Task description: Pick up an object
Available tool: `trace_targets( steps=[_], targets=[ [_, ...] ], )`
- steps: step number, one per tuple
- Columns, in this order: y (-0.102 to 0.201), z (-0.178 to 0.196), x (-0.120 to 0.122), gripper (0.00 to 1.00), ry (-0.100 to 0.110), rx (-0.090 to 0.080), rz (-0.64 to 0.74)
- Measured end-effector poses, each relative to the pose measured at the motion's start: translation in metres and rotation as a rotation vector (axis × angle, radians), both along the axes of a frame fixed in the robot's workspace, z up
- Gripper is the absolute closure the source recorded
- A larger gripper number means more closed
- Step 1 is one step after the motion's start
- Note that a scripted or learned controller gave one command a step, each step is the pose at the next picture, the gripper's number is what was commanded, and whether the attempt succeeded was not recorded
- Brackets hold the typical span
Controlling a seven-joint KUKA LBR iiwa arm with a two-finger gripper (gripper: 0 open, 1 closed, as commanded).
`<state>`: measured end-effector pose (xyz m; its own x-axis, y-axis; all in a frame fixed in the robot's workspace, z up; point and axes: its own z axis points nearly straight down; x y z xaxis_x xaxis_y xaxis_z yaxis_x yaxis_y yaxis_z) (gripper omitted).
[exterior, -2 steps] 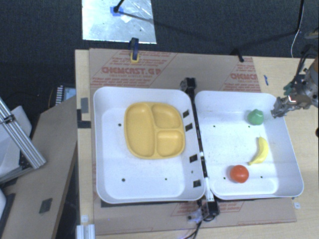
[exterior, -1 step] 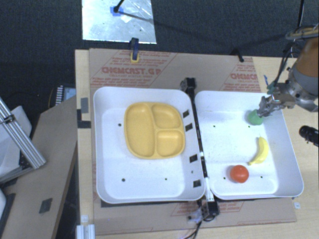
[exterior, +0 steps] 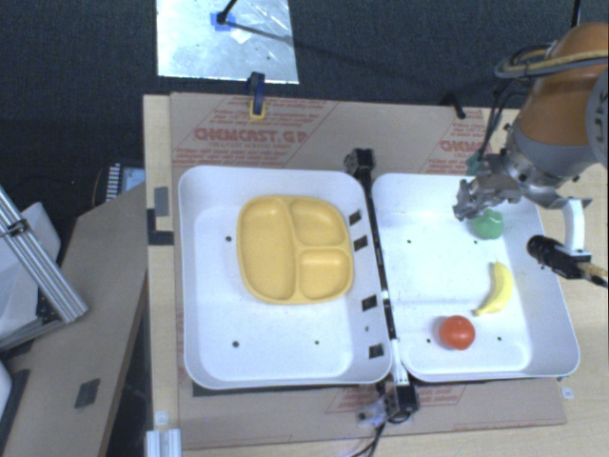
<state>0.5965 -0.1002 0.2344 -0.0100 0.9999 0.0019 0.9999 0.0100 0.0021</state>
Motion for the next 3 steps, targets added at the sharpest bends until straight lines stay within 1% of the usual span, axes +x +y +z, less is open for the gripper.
trace_targets(
  steps=[1,2,3],
  targets=[
    [0.059,-0.011,0.008,1.00,0.001,0.000,0.001],
    [0.115,0.000,0.010,1.00,0.000,0.001,0.001],
    [0.161,0.002,0.012,1.00,0.000,0.000,0.000]
  ],
)
